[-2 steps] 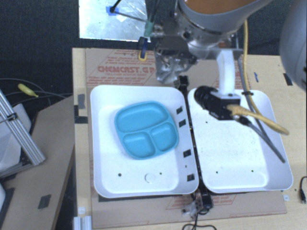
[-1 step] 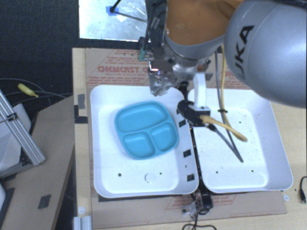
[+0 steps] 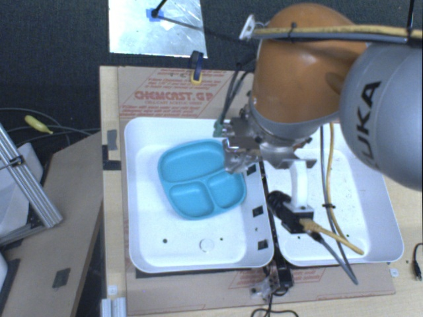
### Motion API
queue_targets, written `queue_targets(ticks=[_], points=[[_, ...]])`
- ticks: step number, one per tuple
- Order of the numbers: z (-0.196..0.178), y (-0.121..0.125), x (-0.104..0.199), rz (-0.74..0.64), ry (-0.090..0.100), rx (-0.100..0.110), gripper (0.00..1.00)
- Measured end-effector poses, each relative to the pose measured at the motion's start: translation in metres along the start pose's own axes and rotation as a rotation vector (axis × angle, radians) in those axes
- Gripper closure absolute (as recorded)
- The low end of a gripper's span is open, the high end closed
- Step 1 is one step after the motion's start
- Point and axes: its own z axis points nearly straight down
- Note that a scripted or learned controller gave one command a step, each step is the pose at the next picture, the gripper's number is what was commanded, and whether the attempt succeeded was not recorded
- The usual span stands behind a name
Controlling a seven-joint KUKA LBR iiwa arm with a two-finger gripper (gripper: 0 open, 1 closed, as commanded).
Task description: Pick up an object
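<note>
Our gripper [image 3: 236, 158] sits low at the blue plate's [image 3: 198, 185] upper right rim, and we cannot tell from this slant whether it grips anything. We see the plate, with three compartments, lying flat in the left bin [image 3: 149, 243]. Right of the plate, past the divider, we see the right bin [image 3: 370, 230], and cardboard [image 3: 165, 91] covers the desk beyond the plate.

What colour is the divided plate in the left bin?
Light blue; the divided plate shows clearly in the camera view.
</note>
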Motion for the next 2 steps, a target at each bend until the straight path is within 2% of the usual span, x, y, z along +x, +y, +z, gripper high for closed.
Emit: queue_targets(ticks=[1,2], points=[[-0.17,0.004,-0.002,-0.005,0.009,-0.027,1.0],[-0.184,-0.008,0.078,-0.014,0.006,-0.01,1.0]])
